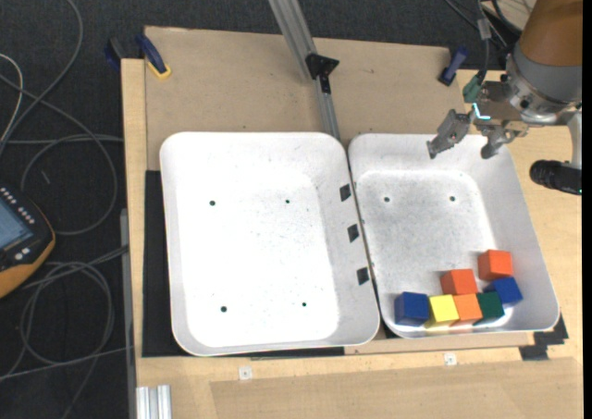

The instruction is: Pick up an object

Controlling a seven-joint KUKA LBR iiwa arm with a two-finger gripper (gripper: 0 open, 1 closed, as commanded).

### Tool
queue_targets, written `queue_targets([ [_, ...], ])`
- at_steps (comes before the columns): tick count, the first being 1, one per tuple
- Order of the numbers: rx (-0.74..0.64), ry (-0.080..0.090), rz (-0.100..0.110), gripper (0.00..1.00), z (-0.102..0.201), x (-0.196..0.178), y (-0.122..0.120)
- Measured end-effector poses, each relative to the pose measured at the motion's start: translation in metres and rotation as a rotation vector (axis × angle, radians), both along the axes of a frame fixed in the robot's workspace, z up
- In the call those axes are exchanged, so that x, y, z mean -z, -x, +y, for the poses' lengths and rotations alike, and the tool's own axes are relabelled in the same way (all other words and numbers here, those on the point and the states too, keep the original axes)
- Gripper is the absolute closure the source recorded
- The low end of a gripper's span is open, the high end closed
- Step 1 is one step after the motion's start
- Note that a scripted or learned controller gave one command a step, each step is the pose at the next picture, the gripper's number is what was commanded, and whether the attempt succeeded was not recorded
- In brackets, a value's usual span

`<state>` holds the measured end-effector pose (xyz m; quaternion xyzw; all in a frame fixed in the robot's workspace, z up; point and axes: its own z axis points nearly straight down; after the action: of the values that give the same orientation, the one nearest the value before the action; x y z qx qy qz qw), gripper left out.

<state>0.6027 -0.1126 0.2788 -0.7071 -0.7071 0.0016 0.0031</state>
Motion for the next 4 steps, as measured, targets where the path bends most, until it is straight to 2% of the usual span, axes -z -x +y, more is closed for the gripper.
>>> queue_targets([
  [1, 0.0, 0.001, -0.005, 0.0, 0.0, -0.003, -0.001],
  [3, 0.0, 0.0, 0.0, 0.0, 0.006, 0.101, 0.017],
  [4, -0.001, 0.0, 0.0, 0.0, 0.012, 0.159, 0.01],
])
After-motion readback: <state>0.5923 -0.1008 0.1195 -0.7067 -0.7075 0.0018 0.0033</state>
